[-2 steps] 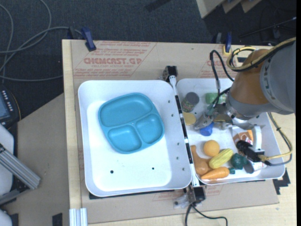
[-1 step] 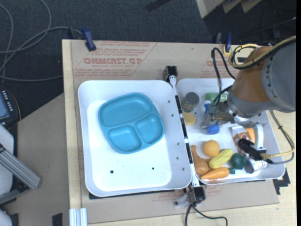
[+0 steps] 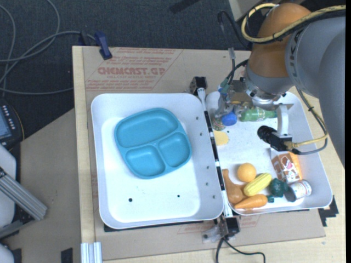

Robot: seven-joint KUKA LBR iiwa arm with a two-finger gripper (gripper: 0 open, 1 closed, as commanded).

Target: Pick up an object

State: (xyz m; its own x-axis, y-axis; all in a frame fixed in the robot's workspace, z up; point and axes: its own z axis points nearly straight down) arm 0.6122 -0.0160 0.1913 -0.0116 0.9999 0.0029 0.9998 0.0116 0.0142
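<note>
End effector (image 3: pixel 227 109) sits low at the right bin's (image 3: pixel 320 171) far-left corner, over a blue-capped green bottle (image 3: pixel 249 115). Bottle lies flat, long axis left-right, cap pointing left. Can't tell its grip state.

A robotics lab, by the look of it — a grey arm (image 3: pixel 312 43) with an orange band reaches over a bench (image 3: pixel 137 70) topped with a brown board stamped with red lettering. Two white bins (image 3: pixel 104 147) sit clamped side by side on it, holding toy food (image 3: pixel 248 186) and a blue tray (image 3: pixel 152 142). Loose cables (image 3: pixel 33 43) trail across dark carpet (image 3: pixel 44 10) — no home or shop.
</note>
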